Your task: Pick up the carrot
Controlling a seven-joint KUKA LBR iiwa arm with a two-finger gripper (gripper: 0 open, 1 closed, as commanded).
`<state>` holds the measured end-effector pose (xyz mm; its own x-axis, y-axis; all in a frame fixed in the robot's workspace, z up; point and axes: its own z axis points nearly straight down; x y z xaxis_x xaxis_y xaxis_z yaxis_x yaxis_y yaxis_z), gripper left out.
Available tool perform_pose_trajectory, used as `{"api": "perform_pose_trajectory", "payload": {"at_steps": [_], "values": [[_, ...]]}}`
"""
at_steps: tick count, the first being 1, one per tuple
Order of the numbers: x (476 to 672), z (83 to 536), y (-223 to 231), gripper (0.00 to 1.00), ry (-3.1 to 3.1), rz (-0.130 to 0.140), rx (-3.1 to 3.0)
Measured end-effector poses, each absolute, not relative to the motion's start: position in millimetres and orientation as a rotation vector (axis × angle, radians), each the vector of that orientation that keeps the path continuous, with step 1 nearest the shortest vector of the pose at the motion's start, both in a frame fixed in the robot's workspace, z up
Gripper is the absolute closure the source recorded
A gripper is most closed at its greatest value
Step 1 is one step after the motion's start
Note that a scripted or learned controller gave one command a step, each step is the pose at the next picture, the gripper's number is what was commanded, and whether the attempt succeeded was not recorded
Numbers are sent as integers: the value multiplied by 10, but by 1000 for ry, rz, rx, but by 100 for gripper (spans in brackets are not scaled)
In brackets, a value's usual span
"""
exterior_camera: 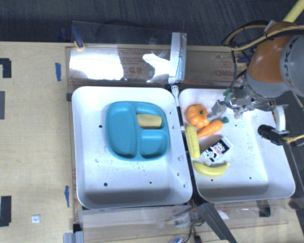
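The carrot (210, 129) lies in the right bin (253, 176), orange, slanting up to the right, with its green top near the bin's back. My gripper (227, 108) hovers just behind and to the right of that green end, over the bin's back left part. Its fingers (216, 107) stand spread apart with nothing between them, so it is open. The carrot rests on the bin floor, apart from the fingers.
Close around the carrot are an orange pumpkin-like toy (197, 114), a corn cob (192, 140), a black and white box (215, 151) and a banana (211, 169). The left bin (91, 176) holds a blue divided plate (124, 130) bearing a yellow piece (149, 121).
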<state>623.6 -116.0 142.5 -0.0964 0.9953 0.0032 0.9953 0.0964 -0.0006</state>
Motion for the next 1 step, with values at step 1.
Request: {"api": "perform_pose_trajectory", "payload": {"at_steps": [1], "values": [[5997,1029,-945,0,-1959,7,-2447]]}}
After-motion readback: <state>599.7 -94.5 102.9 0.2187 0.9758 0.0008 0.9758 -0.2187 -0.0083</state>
